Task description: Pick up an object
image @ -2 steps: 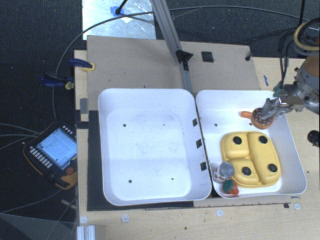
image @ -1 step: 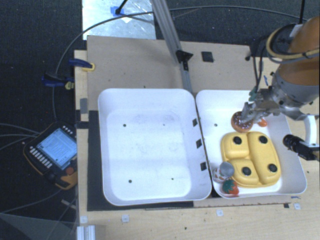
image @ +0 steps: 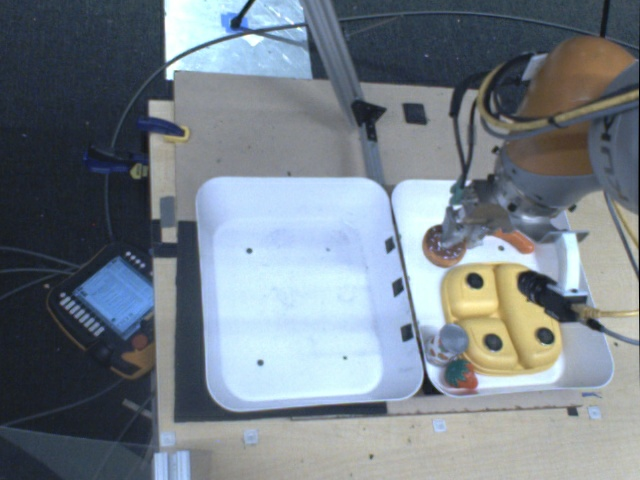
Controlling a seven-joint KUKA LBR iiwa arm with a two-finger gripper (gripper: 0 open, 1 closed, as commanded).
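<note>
In right bin (image: pixel 600 363): yellow tray (image: pixel 500 318); brown disc (image: pixel 438 248); gripper (image: pixel 455 230)

Two white bins (image: pixel 300 208); in the right one a yellow moulded tray (image: pixel 500 318) with black dots, a brown disc (image: pixel 440 248), an orange piece (image: pixel 517 239).

The gripper (image: pixel 452 230) partly covers a brownish round object (image: pixel 437 249), perhaps a disc.

bins (image: pixel 300 208): 2 white
yellow moulded tray (image: pixel 500 318): 1
brown round object (image: pixel 440 248): 1
orange piece (image: pixel 517 239): 1
grey cap (image: pixel 453 338): 1
small red-green item (image: pixel 459 372): 1
</note>
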